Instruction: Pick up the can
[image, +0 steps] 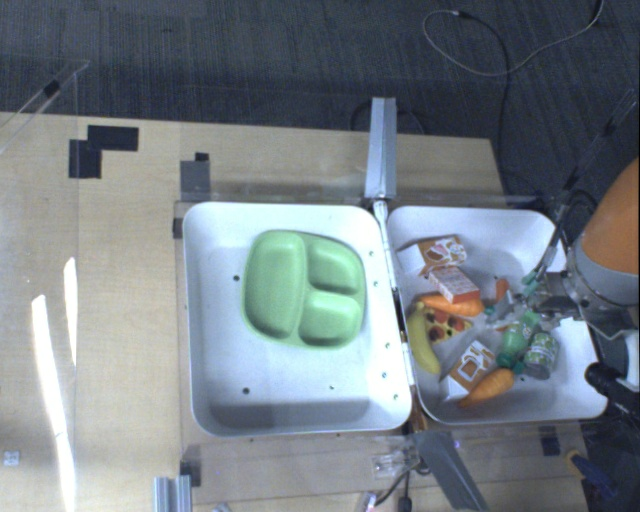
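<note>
- Can: lies in the right bin, near its right wall, just beside a green bottle.
- Claw: above the can and bottle; cannot tell how it stands.
- Also there: banana, carrot.
- Left bin: green tray.

No lettering, brand, number or sign can be read anywhere in the frame. The small brown-and-white printed carton in the upper part of the right white bin and the similar printed carton lower in that bin carry coloured patches that look like packaging print, but it is too small and blurred to make out. The silver-green can at the right of that bin shows a label surface whose markings cannot be read either.
</note>
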